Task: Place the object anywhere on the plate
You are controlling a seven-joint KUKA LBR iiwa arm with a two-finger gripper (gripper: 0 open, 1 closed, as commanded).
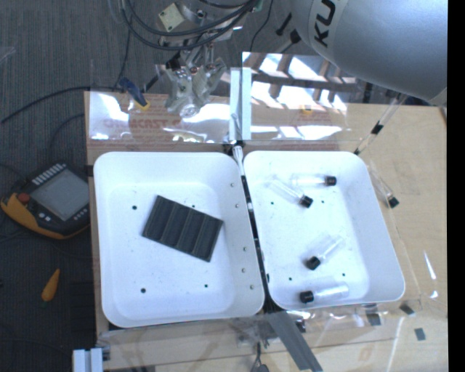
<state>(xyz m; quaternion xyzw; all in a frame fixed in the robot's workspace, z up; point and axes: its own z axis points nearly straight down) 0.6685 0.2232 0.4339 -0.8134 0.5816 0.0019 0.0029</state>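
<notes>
The gripper (190, 93) hangs above the bench's far edge, beyond the left bin (116, 171); its grip state cannot be told. Nearest below it lies the dark ribbed plate (182, 228). Four clear, black-capped vials (314, 180) lie farther off, down-right, in the right bin (378, 218).

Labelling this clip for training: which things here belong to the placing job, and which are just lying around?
Job:
- dark ribbed plate in the left bin
- four clear vials in the right bin
- end effector

Lying about:
- handheld pendant
- cables
</notes>
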